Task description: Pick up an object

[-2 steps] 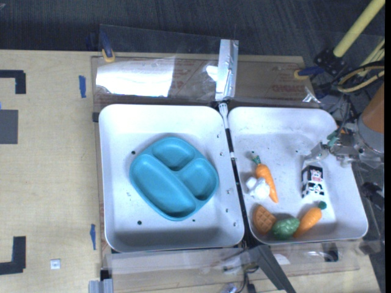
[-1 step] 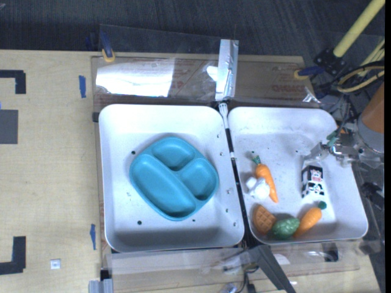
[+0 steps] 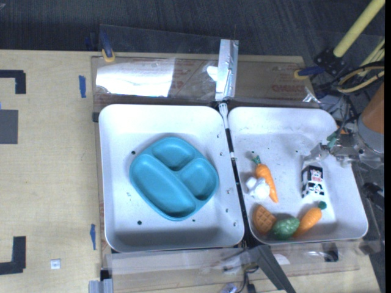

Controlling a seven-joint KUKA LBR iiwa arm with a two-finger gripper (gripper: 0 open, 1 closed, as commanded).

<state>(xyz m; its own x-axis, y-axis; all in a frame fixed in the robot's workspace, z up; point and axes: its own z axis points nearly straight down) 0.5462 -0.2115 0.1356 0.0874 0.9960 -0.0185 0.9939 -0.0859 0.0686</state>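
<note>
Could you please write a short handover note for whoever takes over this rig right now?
Gripper: at the right bin's right side, just above the black-and-white cow toy; finger state unclear, nothing seen held.
Right bin holds: cow toy, two carrots, a small white item, a waffle-like piece, a green vegetable.
Left bin: blue divided plate.
Done: no pick visible.
Left: grasp and lift one object.

two white bins [image 3: 116, 133], a blue divided plate [image 3: 173, 177], two orange carrots [image 3: 266, 180], a green vegetable [image 3: 286, 227], a black-and-white cow-patterned toy [image 3: 313, 182], on a tan bench [image 3: 49, 163].
</note>
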